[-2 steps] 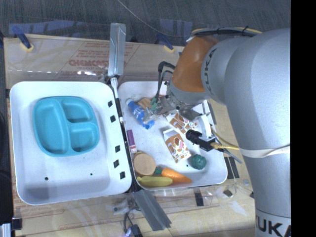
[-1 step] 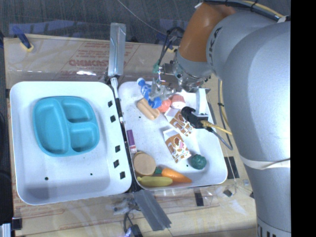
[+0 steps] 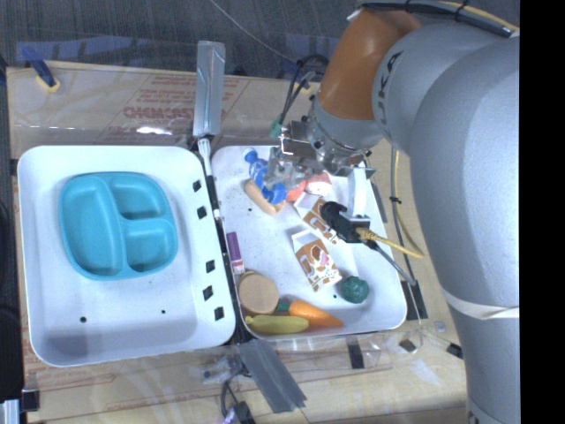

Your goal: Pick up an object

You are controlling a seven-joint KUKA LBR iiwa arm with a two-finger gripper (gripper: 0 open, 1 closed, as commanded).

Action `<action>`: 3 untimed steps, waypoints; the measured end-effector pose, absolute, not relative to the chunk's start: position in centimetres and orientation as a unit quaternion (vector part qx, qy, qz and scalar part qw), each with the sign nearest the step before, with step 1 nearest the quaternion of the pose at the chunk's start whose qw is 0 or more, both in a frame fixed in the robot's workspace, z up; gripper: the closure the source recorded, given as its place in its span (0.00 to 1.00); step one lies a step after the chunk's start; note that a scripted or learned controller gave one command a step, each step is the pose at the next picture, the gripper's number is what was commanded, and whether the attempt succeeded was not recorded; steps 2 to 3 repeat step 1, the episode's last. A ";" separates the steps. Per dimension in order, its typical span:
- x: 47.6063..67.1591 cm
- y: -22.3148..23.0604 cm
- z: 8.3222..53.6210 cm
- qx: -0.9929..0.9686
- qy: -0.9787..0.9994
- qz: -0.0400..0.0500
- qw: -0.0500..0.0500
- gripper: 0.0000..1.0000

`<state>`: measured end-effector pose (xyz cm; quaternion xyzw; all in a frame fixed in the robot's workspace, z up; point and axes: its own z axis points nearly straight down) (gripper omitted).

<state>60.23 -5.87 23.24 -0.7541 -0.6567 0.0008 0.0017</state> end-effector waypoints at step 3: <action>54.6 -7.8 21.8 -0.792 -0.611 0.002 0.002 1.00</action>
